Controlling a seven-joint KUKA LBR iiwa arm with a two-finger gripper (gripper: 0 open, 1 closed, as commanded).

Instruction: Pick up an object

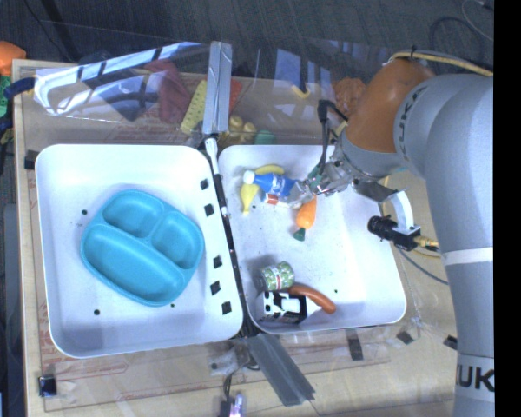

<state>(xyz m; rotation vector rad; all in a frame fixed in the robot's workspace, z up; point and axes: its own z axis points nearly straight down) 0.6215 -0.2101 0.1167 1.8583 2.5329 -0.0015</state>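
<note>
On your left, the left bin point(61, 320) holds a blue divided plate point(143, 246), lying flat and well apart from anything you need. Beyond the far edge of the surface point(35, 354) lies some clutter under a clear sheet; leave it.

Move right across the divider into the right bin point(365, 294). At its far left lies a yellow and blue toy point(262, 185), stretched roughly left to right. Just right of it is a small toy carrot point(305, 215), its long axis running near to far with a slight tilt, orange body toward the far side and its green tip pointing toward you. At the near edge sit a small green can point(277, 276), a black and white cow-patterned toy point(282, 306) and an orange sausage-shaped piece point(313, 296) lying left to right, touching the cow toy.

The gripper point(323, 183) hangs just over the far end of the carrot. You cannot tell how far its fingers are parted, and nothing is visibly held between them.

The carrot looks the likeliest target. To take it well, I would set the fingers across its short width, at the thick orange part, not along its length. Come straight down, keep clear of the yellow and blue toy beside it, and close only once the body sits between the fingers.
</note>
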